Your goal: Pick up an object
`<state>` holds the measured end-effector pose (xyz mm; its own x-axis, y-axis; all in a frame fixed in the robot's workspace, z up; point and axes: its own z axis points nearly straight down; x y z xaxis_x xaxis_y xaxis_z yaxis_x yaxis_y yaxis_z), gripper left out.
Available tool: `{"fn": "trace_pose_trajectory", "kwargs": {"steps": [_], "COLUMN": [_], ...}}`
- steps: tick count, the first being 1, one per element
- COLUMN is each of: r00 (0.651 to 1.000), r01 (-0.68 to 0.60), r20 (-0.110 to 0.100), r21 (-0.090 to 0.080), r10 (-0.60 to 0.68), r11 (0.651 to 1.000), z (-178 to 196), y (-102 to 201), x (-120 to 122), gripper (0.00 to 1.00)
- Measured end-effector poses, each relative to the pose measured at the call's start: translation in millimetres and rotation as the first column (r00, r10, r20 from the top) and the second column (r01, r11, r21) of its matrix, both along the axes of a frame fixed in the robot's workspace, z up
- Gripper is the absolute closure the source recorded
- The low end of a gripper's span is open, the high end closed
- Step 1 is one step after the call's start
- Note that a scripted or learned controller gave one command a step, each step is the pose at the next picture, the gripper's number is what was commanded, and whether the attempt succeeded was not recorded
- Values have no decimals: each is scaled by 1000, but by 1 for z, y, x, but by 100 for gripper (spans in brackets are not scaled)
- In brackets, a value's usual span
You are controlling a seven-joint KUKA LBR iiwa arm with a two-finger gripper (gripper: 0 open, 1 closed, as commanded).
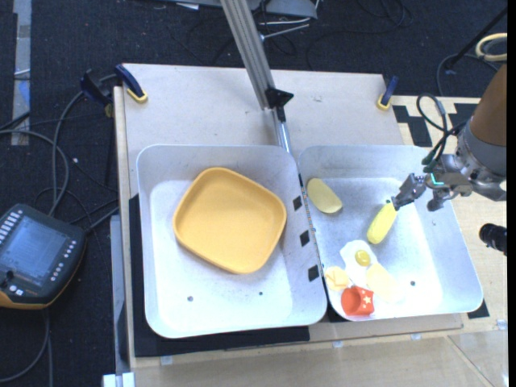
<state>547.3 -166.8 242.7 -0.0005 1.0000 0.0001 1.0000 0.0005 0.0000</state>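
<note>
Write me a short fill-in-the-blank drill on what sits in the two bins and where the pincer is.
1. The yellow plate lies in the ____ bin as the camera sees it.
2. The banana lies in the same bin as the potato slice, to that slice's ____.
3. The pincer hovers above the ____ bin, near the banana's upper end.
4. The fried egg lies just ____ the banana in the picture.

Missing words: left; right; right; below
</note>
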Motion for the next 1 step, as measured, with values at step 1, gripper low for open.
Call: {"fn": "trace_pose_trajectory", "kwargs": {"steps": [1], "r00": [1000], "r01": [0], "r20": [0], "r21": [0], "r10": [0], "r11": [1000], "z": [0], "y": [0], "x": [0], "gripper": [0]}}
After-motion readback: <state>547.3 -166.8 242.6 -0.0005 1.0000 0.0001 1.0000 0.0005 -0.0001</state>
